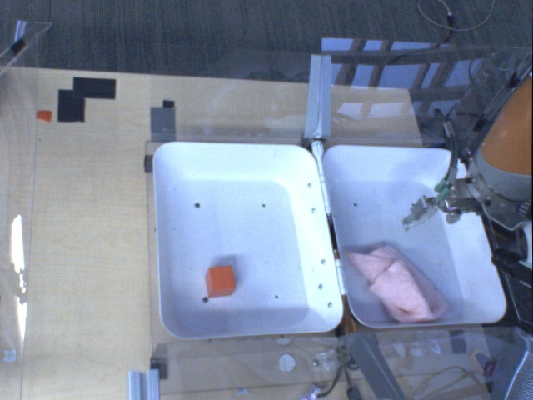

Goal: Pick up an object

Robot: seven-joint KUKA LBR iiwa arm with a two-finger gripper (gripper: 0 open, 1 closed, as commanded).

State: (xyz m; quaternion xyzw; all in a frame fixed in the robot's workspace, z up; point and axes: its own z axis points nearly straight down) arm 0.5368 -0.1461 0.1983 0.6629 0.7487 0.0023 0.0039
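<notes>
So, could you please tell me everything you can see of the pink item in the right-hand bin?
The pink cloth looks soft and pale, bunched into a loose folded heap with creases across its top. It lies flat on the floor of the right bin, in the near part, running slantwise toward the near right corner. Nothing but the bin touches it; the gripper is apart, farther back.

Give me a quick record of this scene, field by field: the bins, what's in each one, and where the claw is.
left bin: holds one orange block, near its front
right bin: holds a pink cloth, crumpled, in the front half
claw: over the right bin, behind the cloth, apart from it
held object: none seen
arm: enters from the right, orange band visible
</notes>
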